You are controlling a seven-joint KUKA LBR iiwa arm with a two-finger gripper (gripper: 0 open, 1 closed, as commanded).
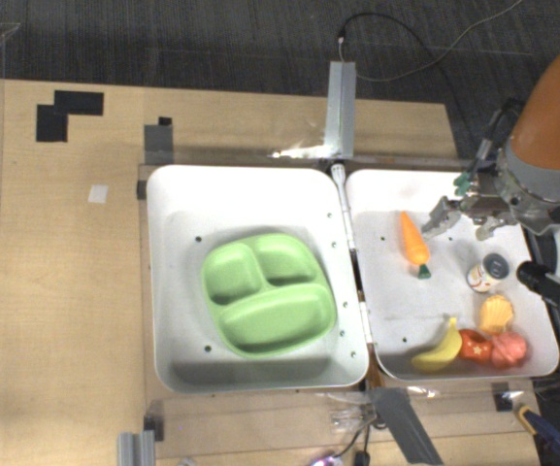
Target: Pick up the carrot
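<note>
The carrot [414, 240] is orange with a small green tip pointing toward the front. It lies on the floor of the right bin [388, 304], near the bin's back left. My gripper [462, 221] hangs over the right bin's back, just right of the carrot and apart from it. Its two fingers [441, 216] are spread, so it is open with nothing between them. The grey wrist and orange band rise behind it at the right.
At the right bin's front lie a yellow banana [437, 349], a red fruit [474, 346] and a pink one [510, 349]. A yellow-orange fruit [496, 312] and a small round can [486, 271] sit right of the carrot. A green divided plate [268, 291] rests in the left bin [168, 260].
</note>
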